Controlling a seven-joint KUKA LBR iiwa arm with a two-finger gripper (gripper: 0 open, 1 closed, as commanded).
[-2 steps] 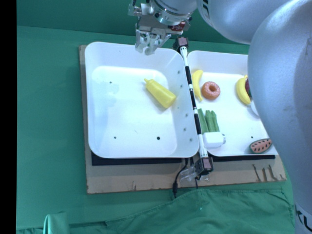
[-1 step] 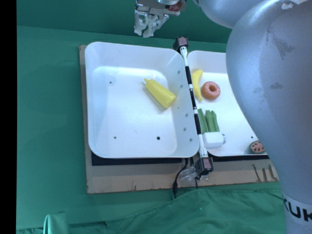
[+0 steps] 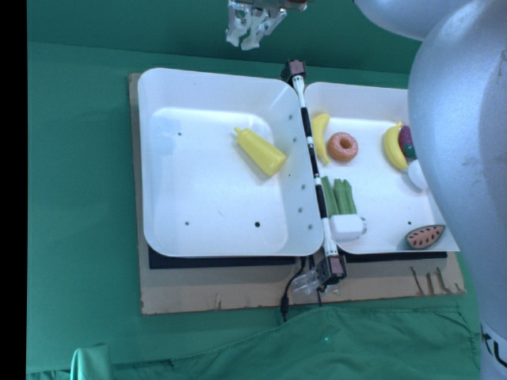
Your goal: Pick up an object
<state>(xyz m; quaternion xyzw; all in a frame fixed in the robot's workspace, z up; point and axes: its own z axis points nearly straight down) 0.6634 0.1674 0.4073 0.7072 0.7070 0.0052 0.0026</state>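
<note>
A yellow squeeze bottle (image 3: 260, 152) lies on its side in the left bin (image 3: 190, 212), nozzle toward the upper left. The right bin (image 3: 372, 101) holds a small yellow banana (image 3: 319, 127), an orange doughnut (image 3: 342, 146), a larger banana (image 3: 393, 147), a purple piece (image 3: 406, 142), a white piece (image 3: 417, 176), green beans (image 3: 338, 195), a white cup (image 3: 347, 227) and a watermelon slice (image 3: 425, 237). My gripper (image 3: 249, 30) hangs high above the far edge of the left bin, with nothing seen between its white fingers.
A black-and-white rod (image 3: 310, 145) runs along the divide between the two bins. The bins rest on a cardboard sheet (image 3: 214, 291) over green cloth. My grey arm (image 3: 459, 117) covers the right part of the right bin.
</note>
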